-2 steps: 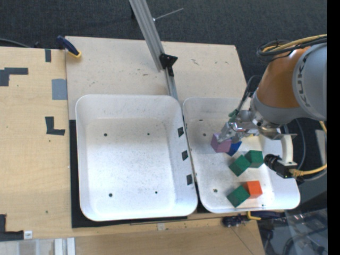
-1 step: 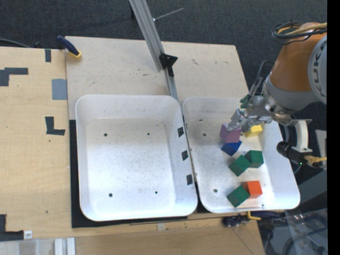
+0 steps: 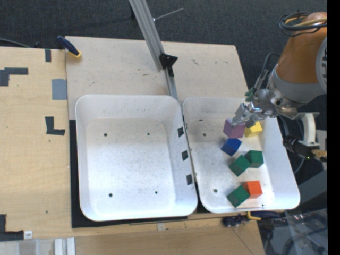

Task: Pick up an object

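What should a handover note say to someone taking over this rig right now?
Claw: down in the right bin, over the purple block; its grip can't be judged from this view.
Things: yellow block beside the purple one, blue block just below, two green blocks mid-bin, a green block and orange block near the front edge.
Done: no lift visible.
Left: secure one block and raise it.

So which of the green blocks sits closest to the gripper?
The green block beside the right wall of the right bin. It lies above the orange block, nearer the gripper than the other two green blocks.
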You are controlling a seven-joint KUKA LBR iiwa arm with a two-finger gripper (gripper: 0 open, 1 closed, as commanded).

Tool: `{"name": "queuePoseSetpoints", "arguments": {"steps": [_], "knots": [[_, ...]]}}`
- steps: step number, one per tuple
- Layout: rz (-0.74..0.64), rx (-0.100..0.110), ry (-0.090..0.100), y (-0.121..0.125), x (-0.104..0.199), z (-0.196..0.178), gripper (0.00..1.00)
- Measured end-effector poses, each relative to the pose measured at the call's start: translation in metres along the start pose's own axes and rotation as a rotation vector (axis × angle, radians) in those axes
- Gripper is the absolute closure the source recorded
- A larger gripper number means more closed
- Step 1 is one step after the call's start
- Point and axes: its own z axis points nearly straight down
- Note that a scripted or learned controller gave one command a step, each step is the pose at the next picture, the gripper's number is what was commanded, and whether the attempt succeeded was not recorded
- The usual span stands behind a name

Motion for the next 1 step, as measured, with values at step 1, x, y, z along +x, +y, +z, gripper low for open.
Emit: {"name": "queuePoseSetpoints", "arguments": {"steps": [1], "knots": [[-0.005, 0.003, 0.001, 0.0188, 0.054, 0.0021, 1.0]]}}
